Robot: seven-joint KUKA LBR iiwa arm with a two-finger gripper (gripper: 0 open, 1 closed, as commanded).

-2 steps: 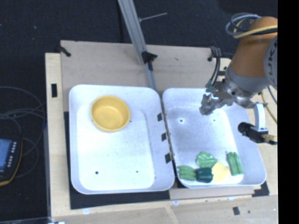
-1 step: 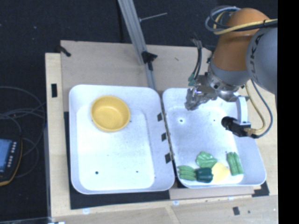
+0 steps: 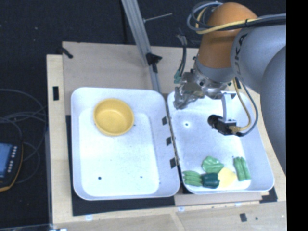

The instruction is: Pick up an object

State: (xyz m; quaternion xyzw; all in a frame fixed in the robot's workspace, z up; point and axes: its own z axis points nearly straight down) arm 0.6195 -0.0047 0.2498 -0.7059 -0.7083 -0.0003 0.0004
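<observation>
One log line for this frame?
gripper: far left corner of right bin, nothing held | toys: near edge | yellow bowl: left bin

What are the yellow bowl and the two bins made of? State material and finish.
Yellow bowl: likely plastic, smooth and matte, even colour with soft shading. Left bin and right bin: probably moulded plastic, white, slightly glossy, with rounded corners and a thin rim.

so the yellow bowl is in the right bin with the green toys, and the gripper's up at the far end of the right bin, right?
Not quite. The camera view shows the yellow bowl alone in the left bin. The green toys do lie in the right bin, and the gripper is at that bin's far end.
</observation>
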